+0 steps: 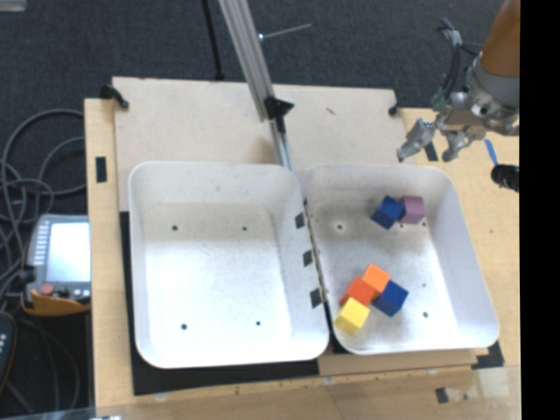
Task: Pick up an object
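Left bin (pixel 219 261) is noted on the surface (pixel 105 234), holding nothing graspable. In the right bin (pixel 464 234), five small cubes are seen: a yellow cube (pixel 353 315), a red-orange cube (pixel 362 290) and an orange cube (pixel 376 277) are clustered touching, with a dark blue cube (pixel 392 297) just beside them. Toward the far wall, a blue cube (pixel 388 212) touches a purple cube (pixel 413 208). The end effector (pixel 430 143) is held above the bin's far right corner, fingers spread apart, nothing between them. The cubes are judged light, rigid and not fragile. A grip across two opposite flat faces is advised; the dark blue cube's outer faces appear most accessible.
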